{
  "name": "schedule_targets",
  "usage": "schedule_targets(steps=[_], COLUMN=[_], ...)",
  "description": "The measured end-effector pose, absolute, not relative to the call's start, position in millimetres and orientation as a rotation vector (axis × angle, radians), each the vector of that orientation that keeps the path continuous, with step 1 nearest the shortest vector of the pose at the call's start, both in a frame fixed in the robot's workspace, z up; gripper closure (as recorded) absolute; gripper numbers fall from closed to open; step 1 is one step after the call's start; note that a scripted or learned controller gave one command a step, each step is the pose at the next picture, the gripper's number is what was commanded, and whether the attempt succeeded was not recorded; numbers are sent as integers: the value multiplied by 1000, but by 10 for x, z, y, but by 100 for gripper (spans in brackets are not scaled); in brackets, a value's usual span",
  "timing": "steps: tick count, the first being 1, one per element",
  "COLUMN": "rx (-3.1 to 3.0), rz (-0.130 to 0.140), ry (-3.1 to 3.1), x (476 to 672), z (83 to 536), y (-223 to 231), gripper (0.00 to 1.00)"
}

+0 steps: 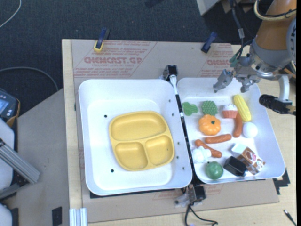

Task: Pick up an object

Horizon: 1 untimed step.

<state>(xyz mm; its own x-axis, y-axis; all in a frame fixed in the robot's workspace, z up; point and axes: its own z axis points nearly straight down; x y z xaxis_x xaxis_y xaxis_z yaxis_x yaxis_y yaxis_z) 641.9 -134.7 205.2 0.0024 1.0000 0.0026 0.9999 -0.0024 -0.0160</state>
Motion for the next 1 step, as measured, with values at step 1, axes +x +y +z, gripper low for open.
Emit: schedule_targets(steps=[1], rx=[-2221], rz=[1], ry=[-2220], x=[6449], z=[2139], y=[-1347], gripper=[0])
